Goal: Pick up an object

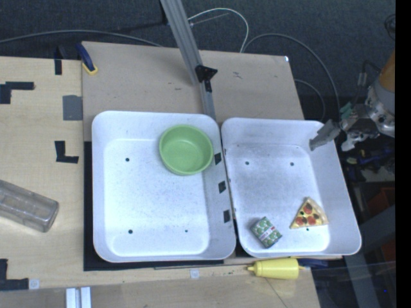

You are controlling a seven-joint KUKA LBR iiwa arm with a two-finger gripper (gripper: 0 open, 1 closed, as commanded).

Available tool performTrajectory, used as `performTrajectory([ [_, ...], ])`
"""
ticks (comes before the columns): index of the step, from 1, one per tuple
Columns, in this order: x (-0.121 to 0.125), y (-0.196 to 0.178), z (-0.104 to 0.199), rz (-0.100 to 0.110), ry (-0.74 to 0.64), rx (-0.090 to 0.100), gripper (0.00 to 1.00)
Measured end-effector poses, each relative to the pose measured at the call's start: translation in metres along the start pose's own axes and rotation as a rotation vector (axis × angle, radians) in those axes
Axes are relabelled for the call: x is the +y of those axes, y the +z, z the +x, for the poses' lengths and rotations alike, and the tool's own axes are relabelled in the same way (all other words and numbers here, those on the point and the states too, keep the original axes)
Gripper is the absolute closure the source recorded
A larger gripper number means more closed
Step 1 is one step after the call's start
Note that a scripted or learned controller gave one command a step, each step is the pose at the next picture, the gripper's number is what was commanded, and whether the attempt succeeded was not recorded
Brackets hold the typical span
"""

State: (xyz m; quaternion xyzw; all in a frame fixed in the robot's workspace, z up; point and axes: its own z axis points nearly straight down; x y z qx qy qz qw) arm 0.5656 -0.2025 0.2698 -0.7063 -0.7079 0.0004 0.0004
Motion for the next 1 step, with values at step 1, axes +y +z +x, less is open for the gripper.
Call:
performTrajectory([
  [1,0.0,0.0,0.0,0.0,0.0,0.0,0.0],
])
